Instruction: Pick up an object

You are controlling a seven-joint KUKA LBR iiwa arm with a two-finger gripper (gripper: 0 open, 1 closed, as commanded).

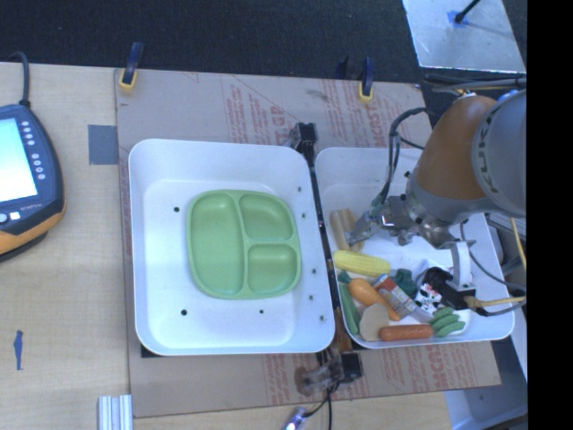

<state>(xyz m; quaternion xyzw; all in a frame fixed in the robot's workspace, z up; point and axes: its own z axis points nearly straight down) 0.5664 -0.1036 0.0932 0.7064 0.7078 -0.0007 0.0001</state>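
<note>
I see the arm (466,155) reaching in from the right, wrist bent down over the right bin (358,161), with the gripper (372,225) low at its left side beside the corn (361,262). I cannot tell its grip state. The toy foods lie heaped in that bin's near half; the green tray (242,243) sits in the left bin (161,240).

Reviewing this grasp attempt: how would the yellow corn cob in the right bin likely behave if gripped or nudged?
The corn cob looks rounded and elongated, so it would probably roll sideways if nudged. Its smooth, toy-like surface may slip. It seems rigid and light.
</note>
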